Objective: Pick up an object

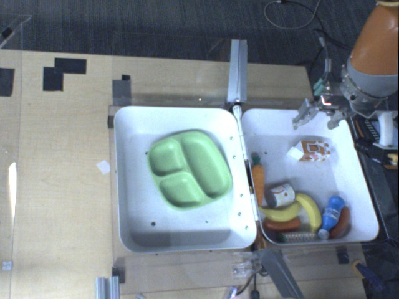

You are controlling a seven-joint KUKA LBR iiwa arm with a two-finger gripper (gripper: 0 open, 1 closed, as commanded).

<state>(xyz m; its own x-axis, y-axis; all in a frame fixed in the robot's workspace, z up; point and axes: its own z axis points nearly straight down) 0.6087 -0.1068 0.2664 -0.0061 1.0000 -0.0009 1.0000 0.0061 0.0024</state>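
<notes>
My gripper [320, 116] hangs over the far edge of the right bin [349, 167], its two fingers spread apart with nothing between them. Just below it in the bin lies a small white and orange packet [313, 151]. Along the bin's near side lie a yellow banana [294, 212], a white can [280, 195], a blue bottle [331, 213], an orange carrot [257, 184] and a red sausage [283, 225]. A green divided plate [189, 167] sits in the left bin [134, 217].
A metal post [237, 73] stands behind the divider between the two bins. The orange-banded arm [377, 42] comes in from the upper right. Cables run across the dark floor behind the bench.
</notes>
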